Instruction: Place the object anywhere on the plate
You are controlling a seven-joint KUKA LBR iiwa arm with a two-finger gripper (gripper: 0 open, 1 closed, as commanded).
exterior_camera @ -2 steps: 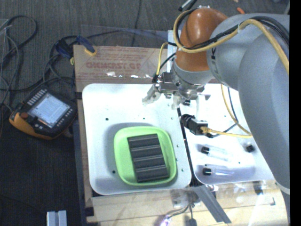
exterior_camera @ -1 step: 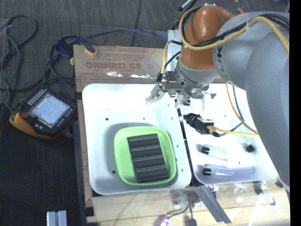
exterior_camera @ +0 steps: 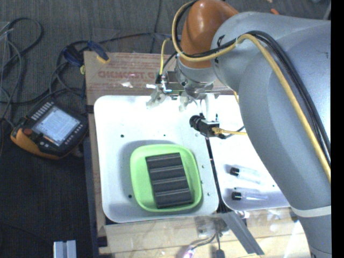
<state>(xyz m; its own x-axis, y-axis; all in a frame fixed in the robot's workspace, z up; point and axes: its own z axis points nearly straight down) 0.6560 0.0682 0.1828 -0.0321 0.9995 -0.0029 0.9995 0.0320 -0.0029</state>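
Nearest, a dark ridged block already lies on the green plate in the left bin, while the gripper hovers at the far rim, fingers spread and empty, so retreat seems next.

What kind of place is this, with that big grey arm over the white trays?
Likely a robotics lab: a robot arm works over two white bins, cables trail on the floor, and a handheld control pendant lies beside the bench.
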